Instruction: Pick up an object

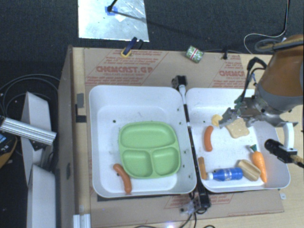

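The gripper (234, 114) hangs over the right-hand white bin (280, 182), at the end of the grey KUKA arm (280, 87). The nearest candidate for the pick is the slice of toast (238, 128). It lies flat on the bin floor, just below the gripper in the camera view and partly overlapped by it at its upper edge. Whether the gripper is open or closed cannot be told, as its tip blurs into the arm's dark hardware. Nothing can be seen held in it.

The toast is roughly square and sits a little skewed, so it has no clear long axis and offers only thin edges to close on. I judge the coming move to be a short drop straight down, nudged slightly toward the view's lower edge.

A small yellow piece (216, 120) lies just left of the toast. Further left of it, an orange sausage (208, 138) runs lengthwise up and down the view. Below and right of the toast lies a carrot (259, 162), with a bread roll (249, 169) and a blue bottle (227, 175) beyond it. All of these lie farther from the gripper than the toast does. The green divided plate (149, 148) sits well apart to the toast's left, in the other bin.
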Action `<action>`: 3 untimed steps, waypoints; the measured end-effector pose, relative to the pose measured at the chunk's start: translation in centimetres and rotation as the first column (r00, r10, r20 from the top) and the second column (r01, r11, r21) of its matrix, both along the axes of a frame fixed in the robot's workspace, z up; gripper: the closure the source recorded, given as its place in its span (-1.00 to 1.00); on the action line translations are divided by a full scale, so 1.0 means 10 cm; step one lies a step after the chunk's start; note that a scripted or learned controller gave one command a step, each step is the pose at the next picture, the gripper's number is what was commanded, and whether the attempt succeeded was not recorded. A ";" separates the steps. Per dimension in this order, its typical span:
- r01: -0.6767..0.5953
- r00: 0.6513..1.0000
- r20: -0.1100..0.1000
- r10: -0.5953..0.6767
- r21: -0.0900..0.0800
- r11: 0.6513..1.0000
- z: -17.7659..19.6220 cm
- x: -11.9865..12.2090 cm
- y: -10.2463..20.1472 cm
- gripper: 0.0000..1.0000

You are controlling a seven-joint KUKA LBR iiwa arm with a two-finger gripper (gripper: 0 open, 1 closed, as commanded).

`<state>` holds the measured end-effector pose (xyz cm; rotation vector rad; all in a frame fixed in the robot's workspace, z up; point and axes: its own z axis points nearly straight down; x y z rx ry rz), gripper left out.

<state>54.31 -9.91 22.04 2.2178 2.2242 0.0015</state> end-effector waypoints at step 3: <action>0.001 1.000 0.001 -0.001 0.000 1.000 -1.26 0.25 0.15 1.00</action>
